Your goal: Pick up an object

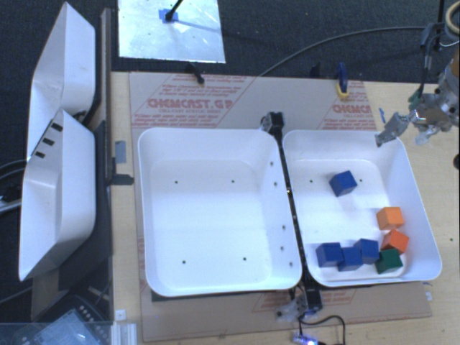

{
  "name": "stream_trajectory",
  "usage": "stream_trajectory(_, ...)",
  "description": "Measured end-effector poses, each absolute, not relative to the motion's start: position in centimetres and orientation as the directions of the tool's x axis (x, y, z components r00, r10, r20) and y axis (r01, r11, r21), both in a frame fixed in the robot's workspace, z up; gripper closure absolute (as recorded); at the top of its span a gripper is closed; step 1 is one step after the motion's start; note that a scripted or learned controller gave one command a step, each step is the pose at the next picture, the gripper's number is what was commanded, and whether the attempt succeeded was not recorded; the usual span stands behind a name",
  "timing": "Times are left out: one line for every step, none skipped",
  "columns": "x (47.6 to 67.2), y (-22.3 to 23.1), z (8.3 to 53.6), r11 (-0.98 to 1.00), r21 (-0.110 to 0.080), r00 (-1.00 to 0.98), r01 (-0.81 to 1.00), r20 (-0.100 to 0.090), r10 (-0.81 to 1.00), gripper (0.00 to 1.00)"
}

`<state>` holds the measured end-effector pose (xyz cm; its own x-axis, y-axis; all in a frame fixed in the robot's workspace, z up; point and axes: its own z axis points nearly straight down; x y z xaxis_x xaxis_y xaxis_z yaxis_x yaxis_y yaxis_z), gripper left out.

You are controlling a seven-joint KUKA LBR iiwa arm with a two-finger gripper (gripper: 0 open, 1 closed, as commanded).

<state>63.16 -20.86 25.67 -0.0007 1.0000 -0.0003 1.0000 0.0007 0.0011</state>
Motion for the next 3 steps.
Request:
stream_trajectory(61.0, -18.5, 10.6, 0.001, 0.011, -0.001, 1.0, -0.003, 1.0, 0.0)
stream_trajectory(65.8, -12.6, 8.6, 0.006, 0.001, -0.006, 1.0, 0.001, 1.0, 0.0)
stream_trajectory(65.7, -12.9, 9.8, 0.002, 0.002, -0.002, 1.0, 0.0, 1.0, 1.0)
